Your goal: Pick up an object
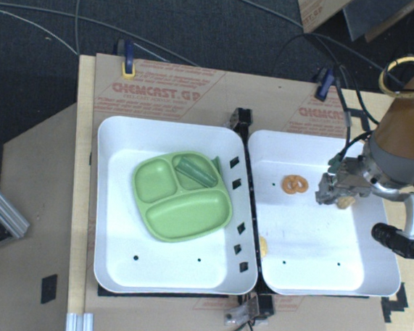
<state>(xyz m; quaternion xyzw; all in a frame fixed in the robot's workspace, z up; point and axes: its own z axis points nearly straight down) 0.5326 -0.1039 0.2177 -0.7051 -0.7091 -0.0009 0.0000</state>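
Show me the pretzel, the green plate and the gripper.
pretzel (pixel 294 184), camera view, its middle.
green plate (pixel 184 213), camera view, the large compartment.
gripper (pixel 333 197), camera view, between its fingertips.

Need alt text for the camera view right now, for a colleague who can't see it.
The gripper sits low in the right bin, just right of a small orange pretzel. The left bin holds a green divided plate with a green item in one top compartment.
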